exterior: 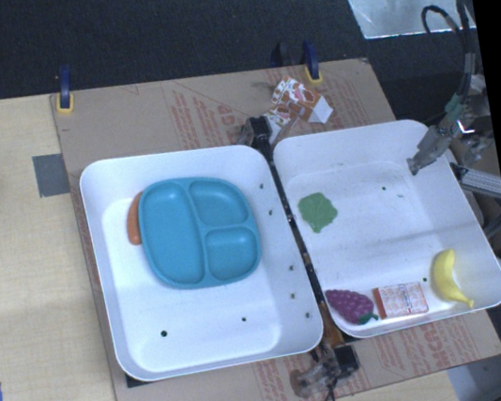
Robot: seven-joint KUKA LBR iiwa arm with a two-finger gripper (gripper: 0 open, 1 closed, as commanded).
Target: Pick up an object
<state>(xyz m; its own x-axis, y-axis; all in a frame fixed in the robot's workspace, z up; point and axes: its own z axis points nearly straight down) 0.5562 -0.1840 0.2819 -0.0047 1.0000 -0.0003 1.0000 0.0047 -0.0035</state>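
Red lettering runs across the brown cardboard sheet (345, 84) under both bins, too faint to read. A small red-and-white packet (401, 300) has print on it, likewise illegible.

The gripper (425, 153) sits at the right bin's (379, 230) upper right rim, low and angled inward; I cannot tell its state, and nothing is seen between its tips.

Count, right bin: one green lump (317, 211) near the left wall, one bunch of purple grapes (350, 304), the one packet and one yellow banana (448, 278) along the near edge.

Left bin (207, 340): one blue divided plate (200, 231), one orange item (132, 219) tucked under its left edge.

A crumpled wrapper (296, 101) lies on the cardboard behind the bins.
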